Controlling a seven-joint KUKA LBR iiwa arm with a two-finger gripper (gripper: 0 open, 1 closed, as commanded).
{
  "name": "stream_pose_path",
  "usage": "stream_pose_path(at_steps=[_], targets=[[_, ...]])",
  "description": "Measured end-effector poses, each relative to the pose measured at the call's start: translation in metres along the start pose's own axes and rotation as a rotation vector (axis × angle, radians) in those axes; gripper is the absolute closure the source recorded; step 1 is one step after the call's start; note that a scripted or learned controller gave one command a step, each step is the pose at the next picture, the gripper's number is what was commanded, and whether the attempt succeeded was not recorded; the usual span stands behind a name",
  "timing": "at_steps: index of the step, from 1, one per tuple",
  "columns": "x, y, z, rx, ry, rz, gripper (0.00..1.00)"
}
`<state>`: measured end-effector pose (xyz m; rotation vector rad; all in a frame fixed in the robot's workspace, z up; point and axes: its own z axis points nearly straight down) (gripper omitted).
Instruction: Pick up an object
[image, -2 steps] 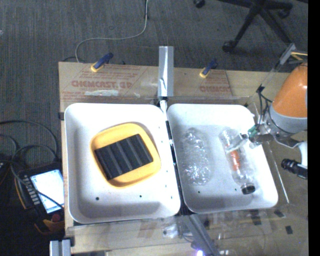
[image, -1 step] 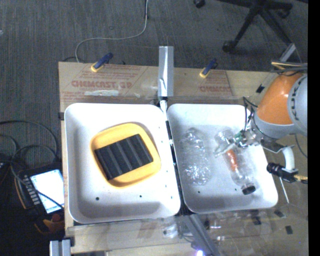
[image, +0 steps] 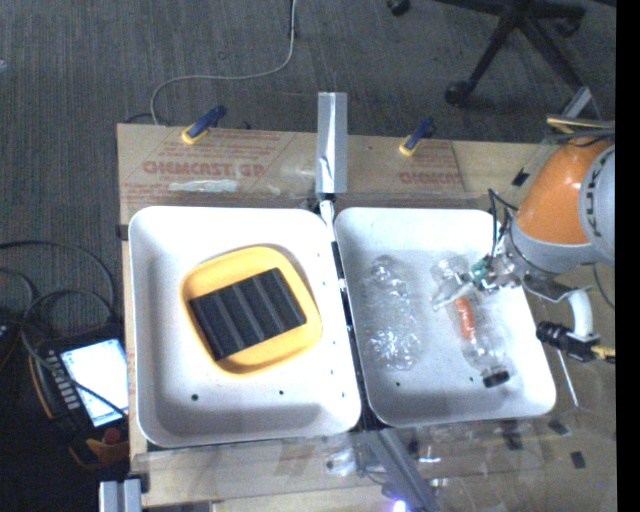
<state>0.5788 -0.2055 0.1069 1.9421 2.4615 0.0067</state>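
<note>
The pick looks unfinished: nothing is lifted clear, and everything lies on the bin floors. The gripper (image: 487, 272) hangs low over the right bin (image: 440, 400), right at the neck end of a clear plastic bottle (image: 472, 330) with an orange label; whether it is clenched or released I cannot tell. That bin holds two clear bottles, the second, crumpled one (image: 392, 315) lying to its left. The left bin (image: 160, 400) holds one yellow tray (image: 252, 308) with a black ribbed insert.

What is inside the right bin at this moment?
Inside the right bin: a crumpled clear bottle on its left side and a clear bottle with orange inside and a dark cap. The arm covers the bin's upper right corner.
</note>
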Motion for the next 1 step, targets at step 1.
stream_pose_path(at_steps=[1], targets=[[0.0602, 0.0643, -0.0799, 0.009, 0.0, 0.279, 1.0]])
